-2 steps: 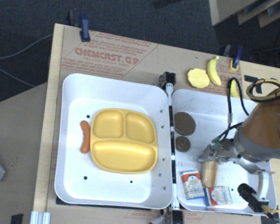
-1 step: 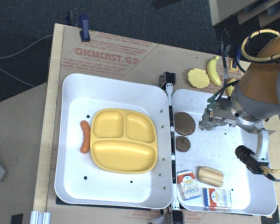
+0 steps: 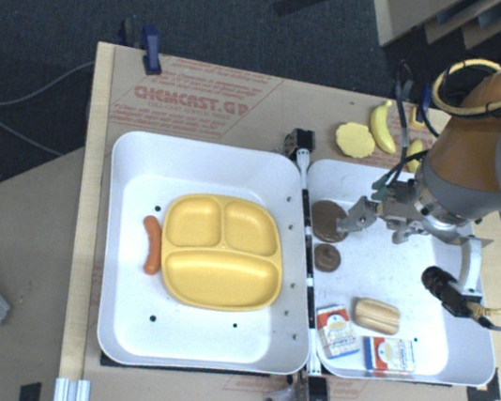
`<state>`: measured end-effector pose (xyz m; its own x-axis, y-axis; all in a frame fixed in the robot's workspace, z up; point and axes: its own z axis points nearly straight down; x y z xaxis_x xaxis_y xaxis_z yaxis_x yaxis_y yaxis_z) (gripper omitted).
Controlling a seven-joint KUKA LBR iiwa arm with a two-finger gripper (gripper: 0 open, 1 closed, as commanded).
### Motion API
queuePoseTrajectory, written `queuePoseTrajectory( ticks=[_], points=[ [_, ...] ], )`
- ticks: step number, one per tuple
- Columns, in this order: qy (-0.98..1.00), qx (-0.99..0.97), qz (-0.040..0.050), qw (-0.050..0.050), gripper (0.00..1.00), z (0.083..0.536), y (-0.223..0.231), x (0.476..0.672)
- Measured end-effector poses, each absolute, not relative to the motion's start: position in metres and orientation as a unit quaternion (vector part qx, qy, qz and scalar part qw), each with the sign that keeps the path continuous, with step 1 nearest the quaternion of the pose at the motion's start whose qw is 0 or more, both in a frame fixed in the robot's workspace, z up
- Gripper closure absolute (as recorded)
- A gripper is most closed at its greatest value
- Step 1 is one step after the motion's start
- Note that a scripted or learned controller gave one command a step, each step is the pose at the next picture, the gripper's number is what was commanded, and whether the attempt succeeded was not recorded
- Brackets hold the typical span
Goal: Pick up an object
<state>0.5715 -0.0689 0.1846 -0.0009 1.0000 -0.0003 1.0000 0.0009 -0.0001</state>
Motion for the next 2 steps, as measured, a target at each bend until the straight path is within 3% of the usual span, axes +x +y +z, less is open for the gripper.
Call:
queuePoseTrajectory(
  ticks=[1,2],
  points=[
    [0.706,0.708,-0.0021,-0.002,0.0,0.079,-0.098,0.586],
    [0.704,0.71,-0.0029,-0.003,0.0,0.084,-0.144,0.498]
  ],
)
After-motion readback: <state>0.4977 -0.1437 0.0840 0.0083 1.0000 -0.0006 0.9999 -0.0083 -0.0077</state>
